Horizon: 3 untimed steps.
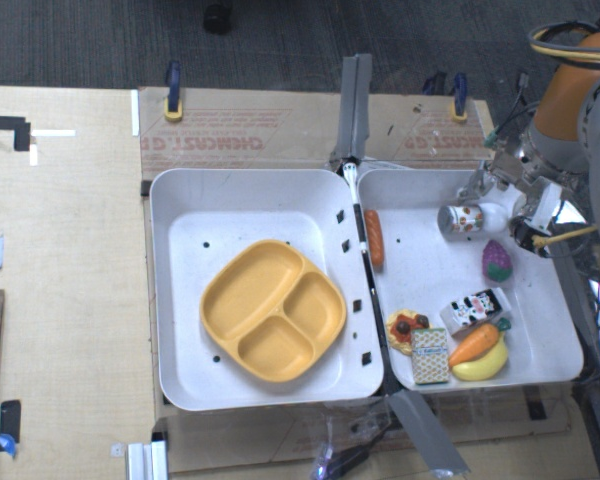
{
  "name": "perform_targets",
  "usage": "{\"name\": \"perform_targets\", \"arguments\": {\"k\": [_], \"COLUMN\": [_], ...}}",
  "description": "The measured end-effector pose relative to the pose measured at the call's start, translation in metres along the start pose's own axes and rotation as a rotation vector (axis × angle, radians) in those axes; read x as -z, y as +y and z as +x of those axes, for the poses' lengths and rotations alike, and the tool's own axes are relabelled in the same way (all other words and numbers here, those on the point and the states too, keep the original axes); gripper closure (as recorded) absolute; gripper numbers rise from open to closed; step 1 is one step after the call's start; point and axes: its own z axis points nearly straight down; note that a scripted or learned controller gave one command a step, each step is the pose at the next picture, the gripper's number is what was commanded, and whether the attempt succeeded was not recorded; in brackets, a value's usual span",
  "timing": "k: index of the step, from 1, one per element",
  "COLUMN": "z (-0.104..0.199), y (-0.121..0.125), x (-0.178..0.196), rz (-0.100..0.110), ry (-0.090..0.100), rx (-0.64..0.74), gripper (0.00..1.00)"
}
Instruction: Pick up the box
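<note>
Nearest the lens, at the 6 o'clock edge of the right bin [570, 363], sits the box [430, 356]: a small flat green-faced carton lying on its broad face, long axis running roughly 12 to 6. It is crowded. A pizza-slice toy [407, 328] touches or nearly touches its 11 o'clock corner, a banana [483, 365] and carrot [477, 343] lie just beside its 3 o'clock side, and a black-and-white milk carton [472, 309] sits near at 1 o'clock. A hot dog [375, 239] lies along the divider at 11 o'clock, well apart. Left bin [170, 268] holds a yellow divided plate [272, 311]. Gripper [485, 200] hangs at the 1 o'clock corner of the right bin, over a small can-like cup [461, 219], with a purple grape bunch [497, 260] just below at 5 o'clock; finger spacing cannot be read from this angle, and nothing is visibly held. Judgement: box looks like light cardboard or plastic, stiff enough for a pinch but smooth-faced and thin, so likely to slide or tip. Best hold is across the short width, fingers descending on the two long edges; the 9 o'clock edge has clearance, the 3 o'clock edge is tight against the banana. Risk: nudging neighbours or catching the carrot.
</note>
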Motion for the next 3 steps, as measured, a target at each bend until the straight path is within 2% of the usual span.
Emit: {"name": "perform_targets", "arguments": {"k": [1, 2, 3], "z": [-0.007, -0.010, -0.016], "y": [0.000, -0.024, -0.099], "x": [0.041, 0.124, -0.009], "rz": [-0.001, 0.000, 0.003], "ry": [-0.009, -0.010, -0.010], "rx": [-0.063, -0.084, -0.212], "gripper": [0.00, 0.00, 0.00]}}
